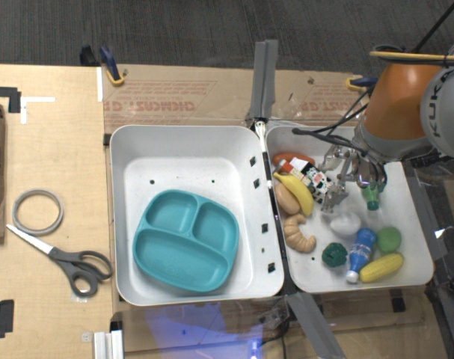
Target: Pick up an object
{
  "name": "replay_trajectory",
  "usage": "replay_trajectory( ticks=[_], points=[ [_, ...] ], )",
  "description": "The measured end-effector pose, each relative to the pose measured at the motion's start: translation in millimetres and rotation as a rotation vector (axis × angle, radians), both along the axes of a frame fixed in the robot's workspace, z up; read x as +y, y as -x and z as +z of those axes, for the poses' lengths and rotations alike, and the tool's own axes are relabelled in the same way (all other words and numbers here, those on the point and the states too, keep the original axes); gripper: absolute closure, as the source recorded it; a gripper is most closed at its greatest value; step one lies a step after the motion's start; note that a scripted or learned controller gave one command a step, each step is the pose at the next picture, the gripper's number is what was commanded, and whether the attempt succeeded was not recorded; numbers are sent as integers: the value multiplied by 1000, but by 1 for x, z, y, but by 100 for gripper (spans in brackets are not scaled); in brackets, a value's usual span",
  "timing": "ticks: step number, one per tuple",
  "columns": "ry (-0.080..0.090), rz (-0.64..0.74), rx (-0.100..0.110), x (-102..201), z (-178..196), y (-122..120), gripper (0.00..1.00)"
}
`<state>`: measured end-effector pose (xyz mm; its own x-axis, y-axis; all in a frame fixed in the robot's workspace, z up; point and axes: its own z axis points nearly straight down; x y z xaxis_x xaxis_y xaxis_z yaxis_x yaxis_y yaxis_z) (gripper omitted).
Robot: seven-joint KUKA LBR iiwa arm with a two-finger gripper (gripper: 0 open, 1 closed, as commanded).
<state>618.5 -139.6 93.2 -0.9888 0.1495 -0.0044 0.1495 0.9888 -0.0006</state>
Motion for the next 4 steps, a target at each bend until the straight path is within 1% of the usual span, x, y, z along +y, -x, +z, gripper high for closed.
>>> replay_trajectory(
  ticks=[1, 2, 3, 4],
  points=[
    [-1, -182, 1, 37, 0, 12, 0],
    [-1, -211, 3, 9, -1, 87, 0],
    [-2, -377, 1, 46, 3, 47, 0],
    [0, -641, 0, 30, 0, -20, 0]
  ],
)
